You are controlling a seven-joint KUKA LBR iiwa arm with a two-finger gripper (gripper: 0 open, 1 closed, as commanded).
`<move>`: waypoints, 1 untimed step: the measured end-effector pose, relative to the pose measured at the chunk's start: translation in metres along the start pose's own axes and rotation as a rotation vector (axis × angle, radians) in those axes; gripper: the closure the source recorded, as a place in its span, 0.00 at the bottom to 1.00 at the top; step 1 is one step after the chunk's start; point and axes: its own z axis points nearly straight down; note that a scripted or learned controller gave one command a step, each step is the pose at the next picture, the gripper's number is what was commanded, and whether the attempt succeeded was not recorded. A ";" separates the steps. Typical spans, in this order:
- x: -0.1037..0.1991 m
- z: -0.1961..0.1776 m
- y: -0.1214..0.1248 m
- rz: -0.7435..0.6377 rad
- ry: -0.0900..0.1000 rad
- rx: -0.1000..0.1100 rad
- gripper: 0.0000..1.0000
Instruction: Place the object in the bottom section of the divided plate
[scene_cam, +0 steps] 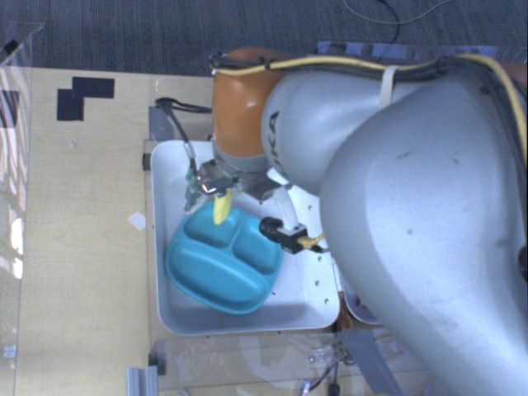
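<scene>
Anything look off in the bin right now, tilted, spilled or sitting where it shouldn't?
The teal divided plastic plate sits skewed in the white bin, turned at an angle to its walls. The small yellow object hangs under the gripper over the plate's upper section, not the bottom one. Nothing looks spilled or broken.

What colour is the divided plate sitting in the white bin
Teal blue. The divided plate shows best in the camera view, lying in the white bin.
</scene>
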 end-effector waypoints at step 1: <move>-0.020 0.050 0.032 0.221 0.001 -0.007 0.00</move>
